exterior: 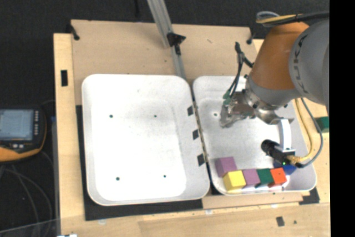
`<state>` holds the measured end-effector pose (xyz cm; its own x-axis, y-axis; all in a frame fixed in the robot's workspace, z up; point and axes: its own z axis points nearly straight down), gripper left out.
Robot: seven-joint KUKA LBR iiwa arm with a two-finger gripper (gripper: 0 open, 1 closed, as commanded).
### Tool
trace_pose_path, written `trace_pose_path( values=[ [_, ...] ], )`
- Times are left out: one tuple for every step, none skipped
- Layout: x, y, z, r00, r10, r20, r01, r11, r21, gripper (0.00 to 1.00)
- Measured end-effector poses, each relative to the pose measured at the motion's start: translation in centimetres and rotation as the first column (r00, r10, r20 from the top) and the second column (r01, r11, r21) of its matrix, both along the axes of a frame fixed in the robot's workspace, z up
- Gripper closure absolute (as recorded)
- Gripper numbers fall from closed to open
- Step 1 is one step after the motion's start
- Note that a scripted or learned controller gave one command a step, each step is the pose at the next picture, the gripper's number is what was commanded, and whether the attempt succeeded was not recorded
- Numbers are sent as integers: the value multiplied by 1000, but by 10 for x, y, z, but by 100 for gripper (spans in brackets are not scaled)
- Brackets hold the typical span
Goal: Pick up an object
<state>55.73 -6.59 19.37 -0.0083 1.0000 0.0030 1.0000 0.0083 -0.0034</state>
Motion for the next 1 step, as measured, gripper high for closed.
trace_pose_path(
  values=[
    [1,-6,14,1000,-6,8,6,1000,-3,100]
  ],
)
